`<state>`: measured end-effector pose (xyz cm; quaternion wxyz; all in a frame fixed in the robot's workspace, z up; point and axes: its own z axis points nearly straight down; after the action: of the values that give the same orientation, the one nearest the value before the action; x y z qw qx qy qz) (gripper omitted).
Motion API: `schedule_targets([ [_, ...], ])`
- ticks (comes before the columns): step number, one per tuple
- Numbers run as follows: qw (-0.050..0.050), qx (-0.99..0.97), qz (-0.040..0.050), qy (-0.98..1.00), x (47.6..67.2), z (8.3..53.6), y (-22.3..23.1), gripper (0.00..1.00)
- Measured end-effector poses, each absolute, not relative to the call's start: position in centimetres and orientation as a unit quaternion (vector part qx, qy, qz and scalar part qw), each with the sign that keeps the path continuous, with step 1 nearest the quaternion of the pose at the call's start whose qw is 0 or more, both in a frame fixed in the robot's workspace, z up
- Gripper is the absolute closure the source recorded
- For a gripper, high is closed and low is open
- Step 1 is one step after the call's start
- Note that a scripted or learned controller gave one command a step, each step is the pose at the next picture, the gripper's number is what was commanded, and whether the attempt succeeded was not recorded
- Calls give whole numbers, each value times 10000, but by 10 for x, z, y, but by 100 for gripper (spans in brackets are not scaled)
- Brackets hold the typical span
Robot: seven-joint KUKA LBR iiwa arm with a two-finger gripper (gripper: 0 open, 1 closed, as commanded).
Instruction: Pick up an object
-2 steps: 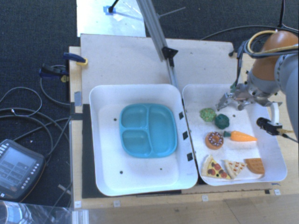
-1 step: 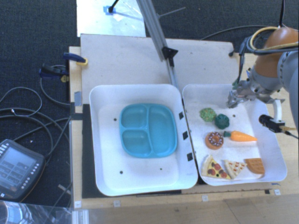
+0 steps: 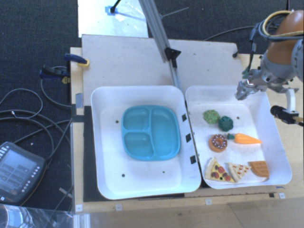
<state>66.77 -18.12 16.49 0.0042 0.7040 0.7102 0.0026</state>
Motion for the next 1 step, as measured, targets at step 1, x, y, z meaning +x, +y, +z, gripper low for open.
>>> schedule_targets([
  [1,46,7041,26,7101,666,231,-182,100],
])
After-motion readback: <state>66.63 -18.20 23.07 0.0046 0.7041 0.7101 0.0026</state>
